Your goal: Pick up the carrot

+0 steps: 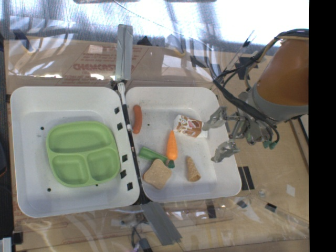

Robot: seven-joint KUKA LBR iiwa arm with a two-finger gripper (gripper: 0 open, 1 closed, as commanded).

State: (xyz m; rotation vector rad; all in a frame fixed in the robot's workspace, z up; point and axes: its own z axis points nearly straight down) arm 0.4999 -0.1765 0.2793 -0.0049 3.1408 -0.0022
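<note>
— What writing can be made out?

— Reddish lettering is seen on a cardboard sheet (pixel 94 62) beneath the clear cover behind the bins, but it is reversed and too blurred to be read. A small packet (pixel 188 126) printed in white and brown is also seen; its label cannot be read.

— What is held in the containers?

— In the left bin (pixel 26 140) a green divided tray (pixel 82 153) with three compartments is laid. In the right bin (pixel 223 177) the carrot (pixel 171 146) is found near the middle, pointed end toward the back, its lower end just beside a green stalk-shaped piece (pixel 152 154). A sausage (pixel 137 118) lies near the left wall, a slice of bread (pixel 157 174) at the front, a cone (pixel 192 169) to the right of it, and the packet toward the back.

— And the tool?

— The gripper (pixel 220 135) is pictured over the right edge of the right bin, its two fingers (pixel 215 118) spread well apart, with nothing between them. It is well apart from the carrot.

— The surroundings?

— The bins are set on a bench covered in glossy, reflective sheeting; grey tape (pixel 160 222) is seen at the front, a grey bar (pixel 124 51) at the back.
</note>
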